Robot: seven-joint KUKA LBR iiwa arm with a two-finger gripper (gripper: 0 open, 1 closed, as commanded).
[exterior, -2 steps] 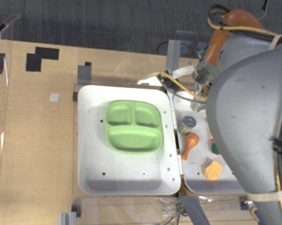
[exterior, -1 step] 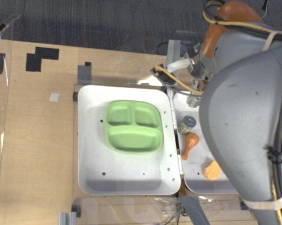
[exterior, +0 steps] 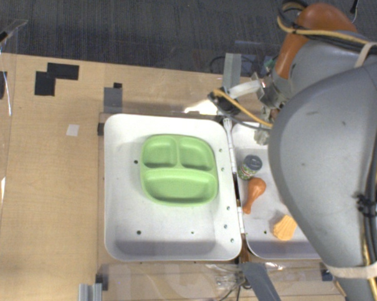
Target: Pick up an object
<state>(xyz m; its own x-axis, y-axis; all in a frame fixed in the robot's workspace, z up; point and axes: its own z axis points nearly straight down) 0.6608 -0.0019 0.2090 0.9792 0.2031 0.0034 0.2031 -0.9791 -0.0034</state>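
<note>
my grey arm [exterior: 328, 159] bulks closest to the lens, covering most of the right bin [exterior: 259, 240].
i cannot tell the state of the gripper from here. beside the arm, in the right bin, lie a small round tin [exterior: 252, 164], an orange pear-shaped piece [exterior: 254, 193] and a tan wedge [exterior: 285, 227]; the left bin [exterior: 121, 194] holds a green divided tray [exterior: 177, 169].

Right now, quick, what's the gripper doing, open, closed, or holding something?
Gripper: cannot be told; it sits at the far end of the right bin, with nothing seen in its grasp.
</note>
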